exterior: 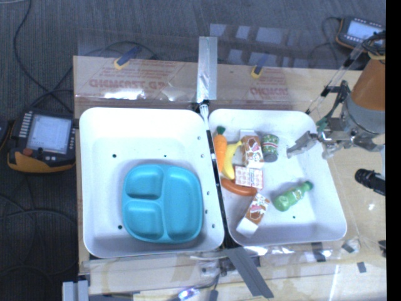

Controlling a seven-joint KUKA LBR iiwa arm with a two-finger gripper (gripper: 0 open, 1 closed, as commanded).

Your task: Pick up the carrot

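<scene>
Camera view: carrot lies lengthwise along the right bin's left wall.

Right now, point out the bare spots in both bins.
Left bin: bare floor along its far side, beyond the blue plate. Right bin: bare at the near right corner, beside the green bottle. Crowded around the carrot, hard against the divider.

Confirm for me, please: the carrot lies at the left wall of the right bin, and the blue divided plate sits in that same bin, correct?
Not quite. The camera view shows the carrot at the left wall of the right bin, but the blue divided plate sits in the left bin.
</scene>
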